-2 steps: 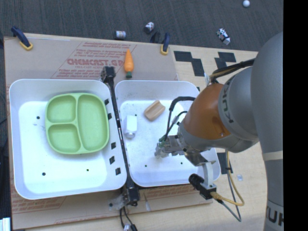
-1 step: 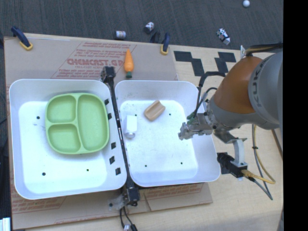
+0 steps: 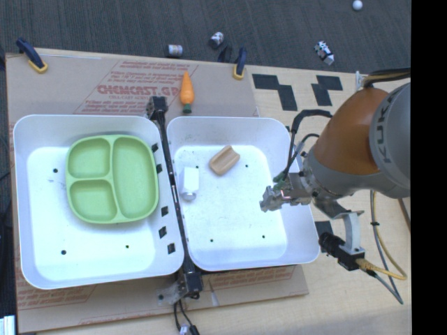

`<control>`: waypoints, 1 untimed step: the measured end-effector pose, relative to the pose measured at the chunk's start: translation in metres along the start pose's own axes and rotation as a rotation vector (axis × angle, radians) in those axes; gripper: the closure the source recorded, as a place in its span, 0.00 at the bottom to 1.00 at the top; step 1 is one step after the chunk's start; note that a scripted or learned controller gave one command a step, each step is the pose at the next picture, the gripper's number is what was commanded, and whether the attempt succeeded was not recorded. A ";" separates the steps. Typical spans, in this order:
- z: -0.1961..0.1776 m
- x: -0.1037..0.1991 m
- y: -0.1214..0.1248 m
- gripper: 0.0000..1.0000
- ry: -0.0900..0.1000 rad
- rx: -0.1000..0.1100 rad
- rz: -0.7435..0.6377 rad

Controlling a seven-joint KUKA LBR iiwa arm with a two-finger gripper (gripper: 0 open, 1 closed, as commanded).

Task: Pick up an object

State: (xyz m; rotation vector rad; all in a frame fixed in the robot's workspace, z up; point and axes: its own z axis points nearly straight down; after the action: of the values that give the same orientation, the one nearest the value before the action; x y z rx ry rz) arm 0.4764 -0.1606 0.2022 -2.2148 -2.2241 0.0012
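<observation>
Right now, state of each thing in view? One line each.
Green tray: flat in left bin, right way up, compartments bare.
Tan block: lying in right bin, upper middle, untouched.
White piece: lying in right bin by the divider.
Carrot: lying on the cardboard above the bins.
Gripper: low at right bin's right side, apart from both objects.
Left bin: holds the tray.
Right bin: holds block and white piece.

A dark grey ribbed carpet floor (image 3: 105,9) fills the top of the view, with a few small scattered bits lying on it. Below it lies the light wooden tabletop (image 3: 335,306), covered on the left by a flat brown cardboard sheet with red print (image 3: 105,82). Black square markers (image 3: 279,89) are printed near the tabletop's upper right.
</observation>
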 end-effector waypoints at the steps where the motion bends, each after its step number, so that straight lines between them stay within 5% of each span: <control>1: -0.005 0.006 0.001 1.00 -0.002 -0.004 -0.003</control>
State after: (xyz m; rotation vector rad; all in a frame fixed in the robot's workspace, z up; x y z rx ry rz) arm 0.4775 -0.1545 0.2076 -2.2148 -2.2302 -0.0002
